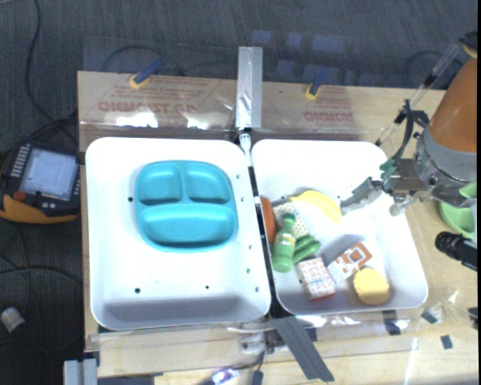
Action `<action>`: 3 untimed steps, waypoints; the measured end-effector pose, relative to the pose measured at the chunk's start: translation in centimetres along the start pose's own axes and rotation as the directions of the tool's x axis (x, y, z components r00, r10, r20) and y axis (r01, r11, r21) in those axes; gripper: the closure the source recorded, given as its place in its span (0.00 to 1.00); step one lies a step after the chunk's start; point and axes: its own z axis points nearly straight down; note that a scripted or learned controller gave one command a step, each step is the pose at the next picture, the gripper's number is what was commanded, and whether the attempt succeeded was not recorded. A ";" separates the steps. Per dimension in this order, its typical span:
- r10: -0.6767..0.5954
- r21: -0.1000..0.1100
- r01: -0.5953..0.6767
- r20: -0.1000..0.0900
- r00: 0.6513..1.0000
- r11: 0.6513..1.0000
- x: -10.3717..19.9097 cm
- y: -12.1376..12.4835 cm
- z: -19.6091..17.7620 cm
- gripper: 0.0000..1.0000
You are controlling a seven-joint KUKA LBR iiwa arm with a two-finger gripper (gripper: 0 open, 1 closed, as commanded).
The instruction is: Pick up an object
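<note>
The right bin (401, 239) holds several small things. A yellow banana-shaped piece (319, 204) lies near its middle, with a green bottle (286, 243) lying to its left. A thin orange piece (266, 219) sits against the left wall. Toward the front are a white and red box (315, 278), an orange and white carton (352, 258) and a yellow lump (371, 286). My gripper (374, 201) hangs over the right side of this bin, just right of the yellow piece. Its fingers stand apart and open, with nothing between them.
The left bin (112, 279) carries a blue divided plate (184, 203). A green thing (458, 208) sits outside the right bin at the far right. A metal post (249, 87) stands behind the wall between the bins.
</note>
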 end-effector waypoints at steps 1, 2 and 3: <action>0.051 -0.001 -0.051 0.001 0.999 0.999 -0.9 6.2 7.9 0.00; 0.089 -0.004 -0.089 0.002 0.996 0.996 -3.7 9.9 18.7 0.00; 0.093 -0.015 -0.093 0.005 0.996 0.996 -2.0 13.8 18.9 0.00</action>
